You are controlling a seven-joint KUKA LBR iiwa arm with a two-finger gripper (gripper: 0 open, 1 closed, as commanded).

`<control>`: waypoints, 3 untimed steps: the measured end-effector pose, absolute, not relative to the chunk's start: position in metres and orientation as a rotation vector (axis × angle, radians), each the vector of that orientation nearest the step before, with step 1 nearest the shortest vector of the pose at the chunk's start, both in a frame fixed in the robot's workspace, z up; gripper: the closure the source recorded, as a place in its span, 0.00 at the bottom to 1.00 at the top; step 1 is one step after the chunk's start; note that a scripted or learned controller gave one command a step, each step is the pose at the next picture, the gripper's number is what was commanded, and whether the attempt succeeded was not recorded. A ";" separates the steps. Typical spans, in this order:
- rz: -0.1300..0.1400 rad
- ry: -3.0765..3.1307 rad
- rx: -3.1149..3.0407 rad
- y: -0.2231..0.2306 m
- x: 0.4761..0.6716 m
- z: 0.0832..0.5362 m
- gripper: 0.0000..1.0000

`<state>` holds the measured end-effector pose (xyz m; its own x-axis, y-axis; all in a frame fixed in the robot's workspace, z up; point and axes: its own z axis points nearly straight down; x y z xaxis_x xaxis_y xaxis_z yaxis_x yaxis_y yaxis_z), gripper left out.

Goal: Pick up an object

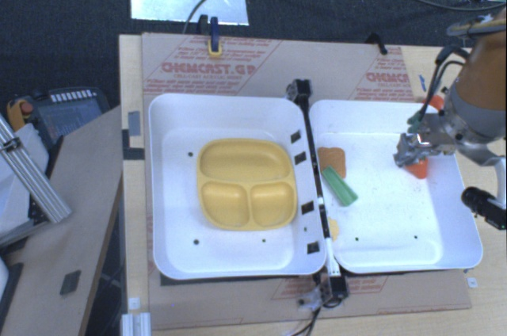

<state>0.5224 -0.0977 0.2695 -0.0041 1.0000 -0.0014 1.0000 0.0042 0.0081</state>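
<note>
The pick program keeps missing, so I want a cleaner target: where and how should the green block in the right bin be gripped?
Probably across its short width near the middle, coming straight down. The green block lies flat and slanted in the right bin, so its long sides give parallel faces. Its upper end sits against the brown piece, so avoid that end. The gripper is across the bin by an orange object.

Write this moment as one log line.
gripper: low in right bin | at orange object, hold unclear | green block: untouched

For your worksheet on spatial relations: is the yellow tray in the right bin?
No, the yellow tray lies in the left bin.
</note>
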 end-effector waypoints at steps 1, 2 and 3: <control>0.003 2.232 2.211 -0.049 0.544 0.250 1.00; 0.003 2.231 2.212 -0.007 0.558 0.236 1.00; 0.004 2.232 2.212 0.044 0.580 0.223 1.00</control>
